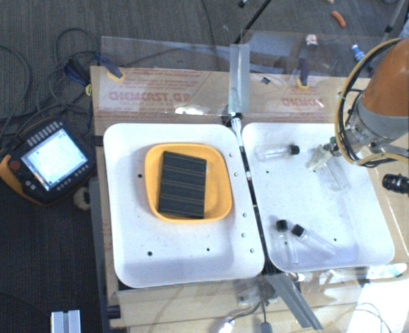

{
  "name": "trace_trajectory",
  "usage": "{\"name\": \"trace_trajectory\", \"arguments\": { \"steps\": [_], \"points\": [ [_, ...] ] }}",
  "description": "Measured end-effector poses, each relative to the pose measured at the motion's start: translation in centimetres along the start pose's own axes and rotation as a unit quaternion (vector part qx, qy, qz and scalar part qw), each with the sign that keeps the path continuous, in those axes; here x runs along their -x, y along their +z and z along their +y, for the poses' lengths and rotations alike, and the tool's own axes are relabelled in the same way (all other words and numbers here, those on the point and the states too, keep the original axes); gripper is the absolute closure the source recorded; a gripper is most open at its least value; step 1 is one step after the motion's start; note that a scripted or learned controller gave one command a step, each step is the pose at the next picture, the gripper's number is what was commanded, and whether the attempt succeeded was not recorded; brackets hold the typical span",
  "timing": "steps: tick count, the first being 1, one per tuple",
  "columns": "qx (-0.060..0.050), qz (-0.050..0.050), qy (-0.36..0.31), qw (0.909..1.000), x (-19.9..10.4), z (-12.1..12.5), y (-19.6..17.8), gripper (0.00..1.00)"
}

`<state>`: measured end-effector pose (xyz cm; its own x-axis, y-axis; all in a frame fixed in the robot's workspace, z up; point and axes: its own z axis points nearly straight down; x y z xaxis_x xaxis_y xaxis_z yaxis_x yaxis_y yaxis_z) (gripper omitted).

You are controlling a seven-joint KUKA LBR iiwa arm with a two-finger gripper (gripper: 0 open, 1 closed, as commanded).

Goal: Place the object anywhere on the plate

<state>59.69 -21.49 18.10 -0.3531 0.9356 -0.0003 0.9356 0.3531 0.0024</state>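
Lying flat on the yellow plate [188,182], a dark ribbed block [182,184], long side running up and down, well inside the rim and covering most of the plate's middle. Plate seated in the left white bin [128,255], slightly above that bin's centre. Just beside it, across a dark seam, the right white bin [371,234], with several clear vials scattered inside: one black-capped vial [278,150] near the top left, two more black-capped vials [298,234] close together near the bottom. Reaching in from the right, the grey arm with its orange band [388,82], over the upper right part of that bin, well apart from block and plate. Tool [327,155] pointing down-left near another clear vial [332,175]; too small and blurred to tell whether apart or together. Left of the surface, on the dark floor, a teach pendant [43,161] with a lit screen and loose cables.
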Motion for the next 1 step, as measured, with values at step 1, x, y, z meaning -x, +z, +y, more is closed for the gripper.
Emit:
{"name": "trace_trajectory", "arguments": {
  "steps": [1],
  "points": [
    [0.000,0.000,0.000,1.0000,0.00,0.00,0.00,0.00]
  ]
}}
